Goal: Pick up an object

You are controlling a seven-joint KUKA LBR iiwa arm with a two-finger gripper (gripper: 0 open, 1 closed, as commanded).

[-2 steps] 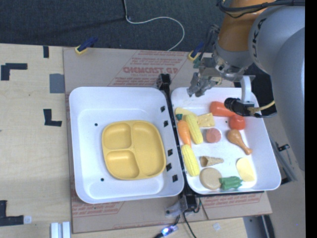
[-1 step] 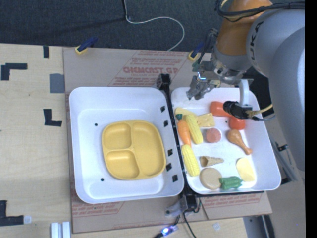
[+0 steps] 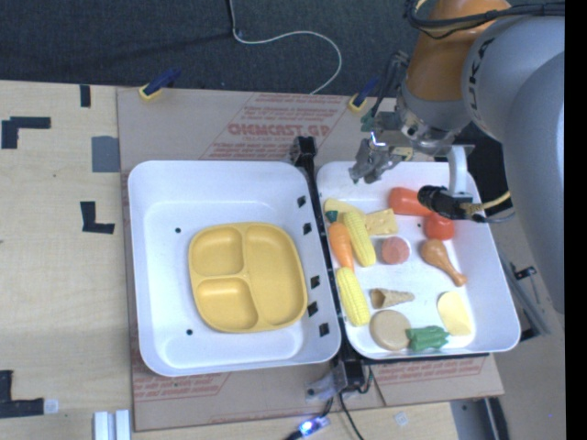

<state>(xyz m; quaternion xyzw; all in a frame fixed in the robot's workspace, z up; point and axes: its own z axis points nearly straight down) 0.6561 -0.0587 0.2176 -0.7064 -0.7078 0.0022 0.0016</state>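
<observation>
My gripper [image 3: 371,169] hangs over the far left corner of the right bin [image 3: 495,287], with nothing visibly in it. Just below it lie toy foods: a cheese wedge [image 3: 382,221], a corn cob [image 3: 358,236] and an orange carrot [image 3: 340,244]. A red pepper [image 3: 406,200] lies to the gripper's right. Nearer the front are a pink salami slice [image 3: 395,249], a chicken drumstick [image 3: 443,260], a second corn cob [image 3: 353,297], a cone [image 3: 393,296], a round biscuit [image 3: 389,328], a green piece [image 3: 426,338] and a pale yellow piece [image 3: 455,312].
The left bin [image 3: 156,246] holds a yellow divided plate [image 3: 246,276]. Black clips [image 3: 304,150] sit along the wall between the two bins. The arm's grey and orange body [image 3: 468,53] looms over the right bin's far right side. A white cable [image 3: 293,39] lies behind the bins.
</observation>
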